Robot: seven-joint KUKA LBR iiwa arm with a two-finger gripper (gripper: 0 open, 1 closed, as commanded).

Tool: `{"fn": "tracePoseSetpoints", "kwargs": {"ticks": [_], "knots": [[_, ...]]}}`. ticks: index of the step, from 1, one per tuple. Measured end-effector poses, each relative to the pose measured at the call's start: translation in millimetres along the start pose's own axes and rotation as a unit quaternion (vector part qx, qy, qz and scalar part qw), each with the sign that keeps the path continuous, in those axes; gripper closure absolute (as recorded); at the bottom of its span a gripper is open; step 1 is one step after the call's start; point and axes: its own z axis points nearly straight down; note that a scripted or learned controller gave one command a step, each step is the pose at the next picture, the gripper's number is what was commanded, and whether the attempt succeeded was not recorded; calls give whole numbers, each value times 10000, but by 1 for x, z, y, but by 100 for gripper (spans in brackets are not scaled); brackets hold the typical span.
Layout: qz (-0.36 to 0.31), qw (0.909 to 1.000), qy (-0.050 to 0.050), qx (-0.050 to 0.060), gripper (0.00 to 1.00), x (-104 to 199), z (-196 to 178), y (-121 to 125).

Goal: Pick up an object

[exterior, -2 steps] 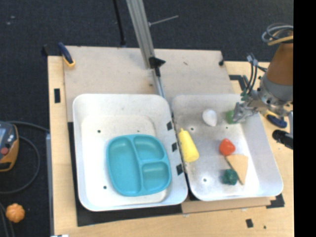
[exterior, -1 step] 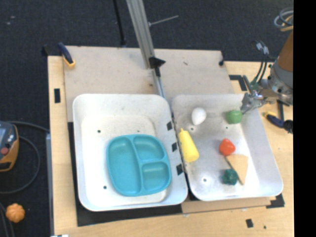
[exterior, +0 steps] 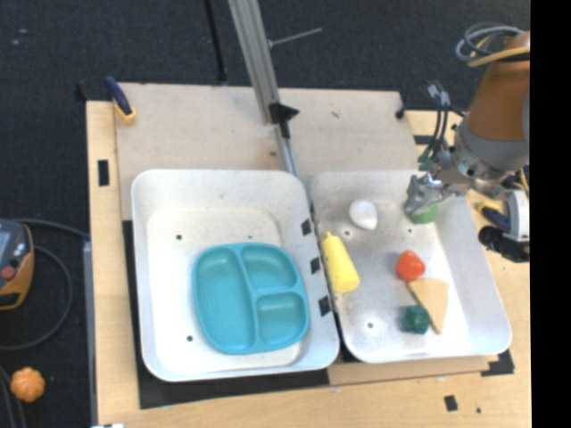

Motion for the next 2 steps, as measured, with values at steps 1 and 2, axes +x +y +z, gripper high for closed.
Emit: {"fn": "tracePoseSetpoints", "kwargs": {"ticks": [1,2], "knots": [[-3,10000,7,-4,100,43,-8,-11],[-10,10000,11,-4,100,97,-19,-24]]}}
